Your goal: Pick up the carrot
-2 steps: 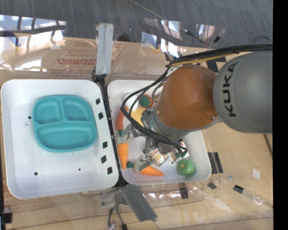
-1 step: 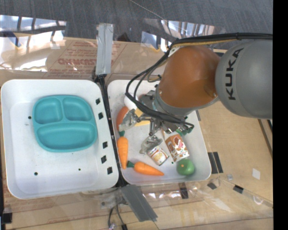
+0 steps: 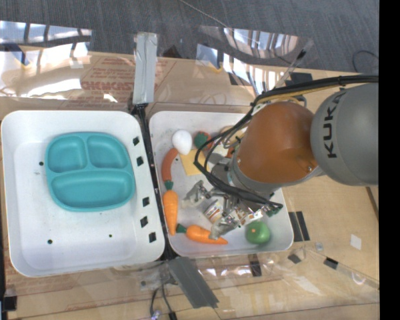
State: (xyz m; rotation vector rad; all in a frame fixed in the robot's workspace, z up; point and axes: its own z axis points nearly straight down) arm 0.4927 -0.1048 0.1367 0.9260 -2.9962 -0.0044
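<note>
Located in right bin (image 3: 280,179): two toy carrots, one carrot (image 3: 171,209) lying lengthwise close along the left wall, a second carrot (image 3: 205,235) lying crosswise near the front wall, green tops toward each other.

Judged light, rigid, smooth plastic; likely slippery along the taper, not fragile. Best taken across the thick middle, squeezing across the long axis; avoid the thin tip and the leafy stub. For the one by the wall, little room on the wall side.

Also in right bin: white egg (image 3: 181,141), a green-and-red piece (image 3: 201,139) just beside it, an orange-red curved piece (image 3: 168,165), a yellow slice (image 3: 187,165), a green round fruit (image 3: 257,233) at the front right.

In left bin (image 3: 20,245): teal divided plate (image 3: 89,171), three compartments, nothing in them.

Gripper (image 3: 221,220) low over right bin, just beside the crosswise carrot's thin end. Degree of opening: cannot tell, lost in metal glare and cables. No carrot seen held.
</note>
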